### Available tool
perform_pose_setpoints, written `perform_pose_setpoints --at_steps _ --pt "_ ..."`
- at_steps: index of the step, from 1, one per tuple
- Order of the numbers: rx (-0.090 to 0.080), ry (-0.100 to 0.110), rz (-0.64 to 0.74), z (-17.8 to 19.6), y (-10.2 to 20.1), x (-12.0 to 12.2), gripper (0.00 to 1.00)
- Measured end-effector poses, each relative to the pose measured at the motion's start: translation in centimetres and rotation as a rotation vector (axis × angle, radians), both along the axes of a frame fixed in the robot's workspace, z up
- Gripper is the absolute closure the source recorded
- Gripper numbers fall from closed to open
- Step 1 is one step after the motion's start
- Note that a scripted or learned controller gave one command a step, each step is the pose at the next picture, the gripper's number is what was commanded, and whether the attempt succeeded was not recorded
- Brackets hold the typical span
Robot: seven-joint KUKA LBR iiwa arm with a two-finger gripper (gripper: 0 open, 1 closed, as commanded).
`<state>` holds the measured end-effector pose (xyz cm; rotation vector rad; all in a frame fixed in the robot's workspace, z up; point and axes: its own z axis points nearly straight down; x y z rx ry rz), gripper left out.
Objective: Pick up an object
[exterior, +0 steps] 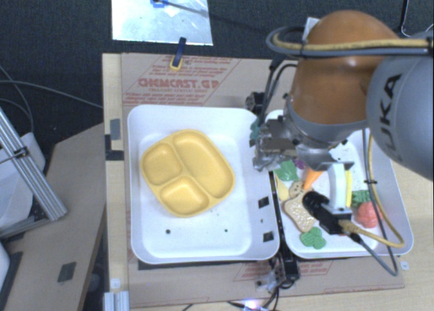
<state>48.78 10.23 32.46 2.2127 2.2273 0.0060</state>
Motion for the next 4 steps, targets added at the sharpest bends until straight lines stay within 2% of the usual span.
perform_pose_setpoints --at_steps 2,3,4 --pt "0.001 -0.003 0.009 2.1 0.0 0.1 1.00" --pt "-0.002 0.003 -0.005 -4.6 0.5 6.9 1.00" --pt "-0.001 0.013 0.002 -14.6 6.1 5.3 1.00"
